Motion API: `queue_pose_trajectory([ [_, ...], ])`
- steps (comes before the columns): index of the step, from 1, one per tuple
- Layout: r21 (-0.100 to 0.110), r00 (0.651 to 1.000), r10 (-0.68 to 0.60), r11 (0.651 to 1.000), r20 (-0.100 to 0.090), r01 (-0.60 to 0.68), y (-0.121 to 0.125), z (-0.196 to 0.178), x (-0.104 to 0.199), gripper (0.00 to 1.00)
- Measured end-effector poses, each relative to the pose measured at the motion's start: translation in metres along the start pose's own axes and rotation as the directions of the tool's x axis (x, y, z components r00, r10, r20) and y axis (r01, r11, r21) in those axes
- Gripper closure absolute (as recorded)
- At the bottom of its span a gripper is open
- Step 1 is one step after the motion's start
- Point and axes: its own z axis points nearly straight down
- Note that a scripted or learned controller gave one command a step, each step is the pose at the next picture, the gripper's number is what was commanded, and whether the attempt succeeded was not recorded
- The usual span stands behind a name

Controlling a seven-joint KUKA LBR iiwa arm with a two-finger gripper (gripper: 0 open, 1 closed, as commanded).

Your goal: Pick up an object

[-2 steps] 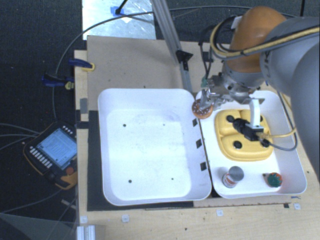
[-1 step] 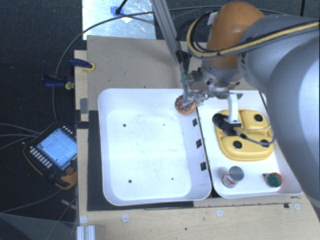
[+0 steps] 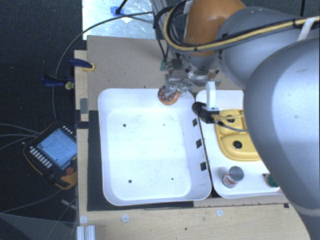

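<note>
The gripper (image 3: pixel 172 86) is seen at the far edge of the left bin (image 3: pixel 115 134), near its far right corner, below the grey arm (image 3: pixel 270 59) and its orange band (image 3: pixel 212 14). A small round brown object (image 3: pixel 168 96) is pinched between its fingers, just above the bin's rim. In the right bin (image 3: pixel 250 190), a yellow dish (image 3: pixel 240 143) lies along the near part, with a small silver can (image 3: pixel 232 176) beside it near the front edge.
</note>
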Motion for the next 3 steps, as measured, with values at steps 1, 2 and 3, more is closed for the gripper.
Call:
queue_pose_trajectory([
  [1,0.002,1.000,0.003,1.000,0.002,-0.004,-0.005,-0.016,0.003,1.00],
  [2,0.005,1.000,0.004,1.000,0.004,-0.004,-0.007,0.000,0.004,1.00],
  [3,0.004,1.000,0.004,1.000,0.004,-0.004,-0.007,-0.001,0.004,0.00],
])
